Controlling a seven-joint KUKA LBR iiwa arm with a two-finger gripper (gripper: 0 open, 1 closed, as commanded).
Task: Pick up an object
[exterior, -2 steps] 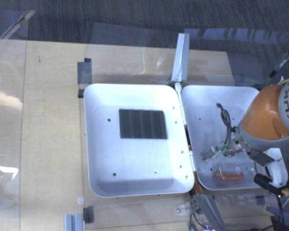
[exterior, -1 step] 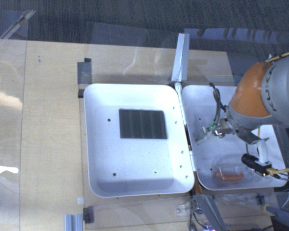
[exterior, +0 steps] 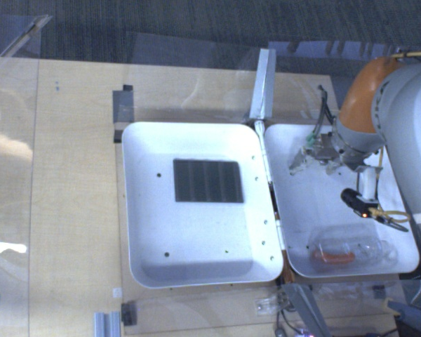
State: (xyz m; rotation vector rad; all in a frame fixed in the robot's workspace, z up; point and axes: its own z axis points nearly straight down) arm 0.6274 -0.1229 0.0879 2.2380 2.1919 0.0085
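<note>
Two bins sat side by side on the bench (exterior: 70, 209), their inner rims touching along a divider (exterior: 262, 93) that rose behind them. The left bin (exterior: 140, 209) held a ribbed pad (exterior: 208, 181) lying flat near its middle, slightly toward the back. In the right bin (exterior: 295, 216), a bottle (exterior: 351, 250) lay on its side against the front wall. The arm (exterior: 400, 111) reached in from the right, above the right bin's back half, with the gripper (exterior: 316, 153) hanging over the bin's back left part, well behind the bottle
</note>
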